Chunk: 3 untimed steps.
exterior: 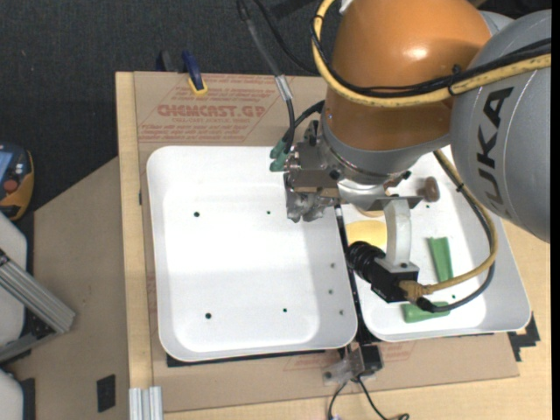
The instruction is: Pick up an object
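Observation:
My gripper (303,208) hangs low over the right side of the left white bin (175,261), close to the rim it shares with the right bin (503,309). The big orange and grey wrist hides much of the right bin. In that bin lie a yellow rounded object (367,232), a long green block (437,256), a second green piece (427,312) near the front rim, and a small brown object (429,187) toward the back. Nothing shows under the gripper.
The left bin's floor bears a few small dark dots (197,214). A brown cardboard sheet (210,108) with a blue and yellow clamp (192,73) lies behind the bins. Dark cables (262,42) rise behind the wrist.

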Each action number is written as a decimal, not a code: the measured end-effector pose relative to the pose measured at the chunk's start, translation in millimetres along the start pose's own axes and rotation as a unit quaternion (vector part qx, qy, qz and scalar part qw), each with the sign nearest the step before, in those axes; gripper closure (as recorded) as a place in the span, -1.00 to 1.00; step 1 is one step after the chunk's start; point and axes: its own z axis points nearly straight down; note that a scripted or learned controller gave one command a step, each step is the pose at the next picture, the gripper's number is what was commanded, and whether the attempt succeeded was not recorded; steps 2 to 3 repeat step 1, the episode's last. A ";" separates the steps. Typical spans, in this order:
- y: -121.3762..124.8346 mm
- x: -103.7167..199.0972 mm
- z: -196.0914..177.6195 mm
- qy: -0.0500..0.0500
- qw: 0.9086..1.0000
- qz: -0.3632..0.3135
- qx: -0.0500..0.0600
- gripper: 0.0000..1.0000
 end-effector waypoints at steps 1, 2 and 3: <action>0.3 -41.6 12.2 0.000 1.000 0.003 0.000 1.00; 0.3 -41.6 12.2 0.000 1.000 0.003 0.000 1.00; 0.3 -41.6 12.2 0.000 1.000 0.003 0.000 1.00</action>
